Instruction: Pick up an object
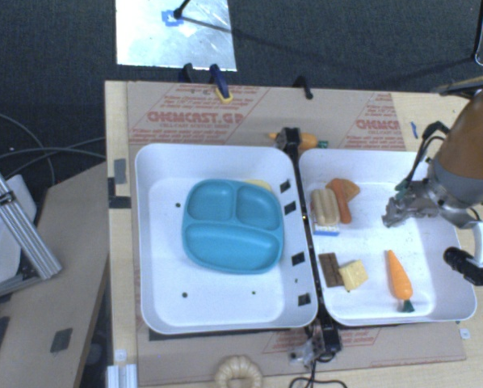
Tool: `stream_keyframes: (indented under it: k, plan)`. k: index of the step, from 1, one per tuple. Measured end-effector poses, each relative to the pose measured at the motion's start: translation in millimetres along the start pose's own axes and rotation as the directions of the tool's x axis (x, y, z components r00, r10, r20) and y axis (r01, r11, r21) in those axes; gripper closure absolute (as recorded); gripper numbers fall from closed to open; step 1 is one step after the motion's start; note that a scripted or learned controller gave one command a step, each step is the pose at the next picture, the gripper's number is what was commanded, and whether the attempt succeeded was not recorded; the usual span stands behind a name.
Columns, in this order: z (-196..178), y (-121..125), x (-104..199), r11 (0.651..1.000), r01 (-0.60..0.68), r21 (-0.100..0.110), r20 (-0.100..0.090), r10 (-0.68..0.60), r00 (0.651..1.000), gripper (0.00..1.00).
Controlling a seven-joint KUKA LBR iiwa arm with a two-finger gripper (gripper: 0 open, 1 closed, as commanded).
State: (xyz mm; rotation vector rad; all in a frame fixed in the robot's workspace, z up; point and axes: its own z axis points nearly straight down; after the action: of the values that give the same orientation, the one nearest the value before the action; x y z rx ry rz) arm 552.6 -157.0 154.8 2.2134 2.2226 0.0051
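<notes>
The right bin (pixel 447 301) holds several toy foods: an orange carrot (pixel 398 276) at the front, a yellow cheese wedge (pixel 354 275) beside a brown chocolate piece (pixel 329 269), and a tan bread piece (pixel 325 207) next to an orange-brown sausage (pixel 343 196) at the back left. My gripper (pixel 396 209) hangs over the right bin's middle, right of the sausage and behind the carrot. Nothing shows between its fingers.
The left bin (pixel 157 208) holds a blue divided plate (pixel 231 224) with a yellow item (pixel 260 184) peeking out behind it. Black clips run along the divider (pixel 300 225) between bins. A blue-yellow clamp (pixel 220 83) sits at the bench's back edge.
</notes>
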Motion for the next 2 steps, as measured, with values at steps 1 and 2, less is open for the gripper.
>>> stream_keyframes:
  k: [1,2]
  plan:
    - [-43.7,3.7,0.8,1.0,0.0,-0.001,0.0,0.0,1.0,1.0]
    - [-71.0,5.2,0.7,1.0,0.001,0.001,0.0,-0.001,1.0,1.0]
